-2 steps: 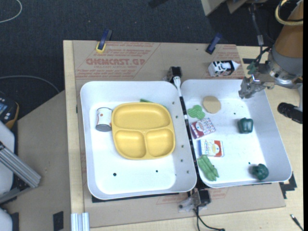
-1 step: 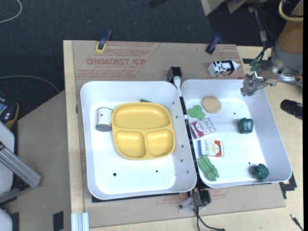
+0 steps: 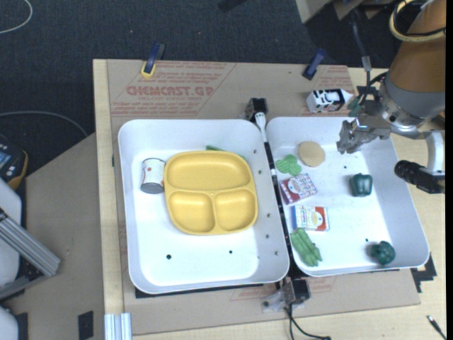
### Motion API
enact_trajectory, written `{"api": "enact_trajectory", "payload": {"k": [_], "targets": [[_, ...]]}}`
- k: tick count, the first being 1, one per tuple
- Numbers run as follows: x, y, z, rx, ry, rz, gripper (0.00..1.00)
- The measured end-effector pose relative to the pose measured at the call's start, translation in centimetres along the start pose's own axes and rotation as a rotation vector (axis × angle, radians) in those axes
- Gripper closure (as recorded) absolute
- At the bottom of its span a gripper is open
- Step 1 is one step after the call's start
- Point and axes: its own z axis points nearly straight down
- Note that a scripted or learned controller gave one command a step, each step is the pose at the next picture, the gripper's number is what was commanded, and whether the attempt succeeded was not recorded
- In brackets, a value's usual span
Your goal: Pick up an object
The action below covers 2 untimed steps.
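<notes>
From the overhead camera I see the claw (image 3: 348,139) hanging over the far edge of the right bin (image 3: 403,211), just inside its rim; I cannot tell how it is set, the tip being dark and small against the white. It carries nothing that I can make out.

Nearest to it lies a round tan biscuit-like piece (image 3: 311,153), with a light green ruffled piece (image 3: 287,165) beside that, close to the divider between the bins. Down the left edge of this bin run a red-and-white packet (image 3: 299,188), a small carton (image 3: 311,219) and a green pod-shaped piece (image 3: 306,246), all crowded toward the wall. A green pepper-like piece (image 3: 361,184) sits alone mid-bin, and a dark green lump (image 3: 383,252) near the near right corner. The middle and right of the bin floor are bare, giving me room.

In the left bin (image 3: 141,253) a yellow divided plate (image 3: 210,190) takes the centre, a small can (image 3: 151,175) touching its left edge. The worktop (image 3: 106,154) shows around both bins.
</notes>
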Motion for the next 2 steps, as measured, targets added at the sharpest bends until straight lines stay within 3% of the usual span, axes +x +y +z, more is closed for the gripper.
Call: {"api": "enact_trajectory", "payload": {"k": [1, 2], "targets": [[3.8, -3.2, 0.1, 0.001, -0.001, 0.001, 1.00], [6.2, -3.9, 0.8, 0.000, -0.002, 0.001, 1.00]]}}
